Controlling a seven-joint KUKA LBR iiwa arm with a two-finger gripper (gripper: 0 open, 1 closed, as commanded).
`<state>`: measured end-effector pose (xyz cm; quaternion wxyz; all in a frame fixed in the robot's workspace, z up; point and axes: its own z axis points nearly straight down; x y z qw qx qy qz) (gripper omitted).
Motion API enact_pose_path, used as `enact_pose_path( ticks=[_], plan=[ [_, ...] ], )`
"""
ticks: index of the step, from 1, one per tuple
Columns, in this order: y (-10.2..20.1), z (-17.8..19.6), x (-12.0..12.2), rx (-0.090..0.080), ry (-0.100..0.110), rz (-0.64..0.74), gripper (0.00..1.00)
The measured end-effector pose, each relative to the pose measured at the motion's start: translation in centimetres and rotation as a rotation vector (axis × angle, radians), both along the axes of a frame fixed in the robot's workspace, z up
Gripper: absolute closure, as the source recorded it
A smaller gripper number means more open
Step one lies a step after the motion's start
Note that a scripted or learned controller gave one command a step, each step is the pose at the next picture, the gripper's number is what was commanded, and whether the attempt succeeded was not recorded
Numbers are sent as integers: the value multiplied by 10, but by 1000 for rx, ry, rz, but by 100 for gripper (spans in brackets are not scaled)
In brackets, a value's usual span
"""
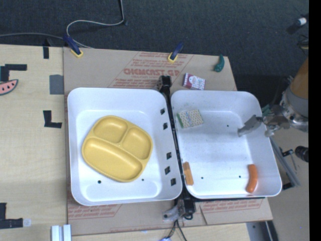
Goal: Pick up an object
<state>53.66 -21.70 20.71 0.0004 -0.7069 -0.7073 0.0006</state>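
My gripper (255, 125) hangs over the right edge of the right bin (220, 104), reaching in from the right, and nothing shows in it. Three objects lie in this bin. A small green-patterned packet (190, 118) rests near the back left corner. An orange block (187, 173) sits against the front left wall. An orange sausage-shaped piece (252, 178) lies at the front right corner, below the gripper. In the left bin (80, 104) a yellow divided plate (117, 147) lies flat.
Both bins stand on a cardboard sheet (100, 69) held by clamps (175, 53) at the back. A small red and white packet (193, 81) and a green item (219, 63) lie behind the right bin. A cable (95, 23) runs across the dark floor behind.
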Motion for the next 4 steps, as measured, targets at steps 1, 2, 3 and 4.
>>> enact_pose_path(
  ticks=[1, 2, 3, 4],
  plan=[
    [-4, -112, -26, 4, -2, 2, 0],
    [-4, -103, -27, 4, 0, 2, 100],
    [70, -120, -51, -2, -7, -1, 100],
    [72, -121, -51, 2, -5, 2, 0]
  ],
)
